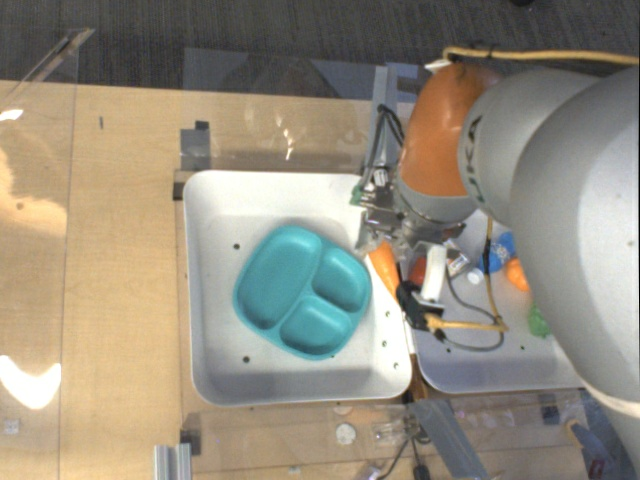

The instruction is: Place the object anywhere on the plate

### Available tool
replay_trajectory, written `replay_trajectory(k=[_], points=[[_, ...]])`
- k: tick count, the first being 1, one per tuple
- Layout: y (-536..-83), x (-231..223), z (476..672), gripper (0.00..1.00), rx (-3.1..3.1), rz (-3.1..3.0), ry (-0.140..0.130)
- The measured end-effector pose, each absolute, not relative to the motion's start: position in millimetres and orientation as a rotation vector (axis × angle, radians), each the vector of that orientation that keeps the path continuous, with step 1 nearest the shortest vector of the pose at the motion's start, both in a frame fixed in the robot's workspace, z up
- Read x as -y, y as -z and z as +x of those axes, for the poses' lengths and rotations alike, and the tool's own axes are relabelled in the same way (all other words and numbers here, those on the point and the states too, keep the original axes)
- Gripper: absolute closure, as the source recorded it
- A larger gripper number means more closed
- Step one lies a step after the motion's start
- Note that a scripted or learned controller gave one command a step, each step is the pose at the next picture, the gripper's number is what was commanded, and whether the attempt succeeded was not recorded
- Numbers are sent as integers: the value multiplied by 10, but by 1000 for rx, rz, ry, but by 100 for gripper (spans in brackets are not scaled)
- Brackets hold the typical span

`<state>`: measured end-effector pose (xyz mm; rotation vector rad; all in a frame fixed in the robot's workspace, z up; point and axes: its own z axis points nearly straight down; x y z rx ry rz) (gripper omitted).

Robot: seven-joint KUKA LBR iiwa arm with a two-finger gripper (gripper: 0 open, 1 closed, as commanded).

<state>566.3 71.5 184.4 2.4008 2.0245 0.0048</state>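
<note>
gripper is seen over the left bin's right wall | orange object appears pinched under it, grip judged closed on it | teal plate lies just left, compartments bare | drop not yet made

Bench: pale wood surface, with a glossy clear sheet over its 9 o'clock side throwing glare.
Left bin: shallow, white, resting on the bench near the centre.
Right bin: white, touching the left bin at its 3 o'clock side, largely covered by the arm.
Bracket: dark metal, on the bench at 11 o'clock of the left bin.
</note>
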Motion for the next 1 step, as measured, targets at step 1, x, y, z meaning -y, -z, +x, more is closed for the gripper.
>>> replay_trajectory(k=[1], points=[[-1845, -713, 5664, 0, -2025, 2400, -5]])
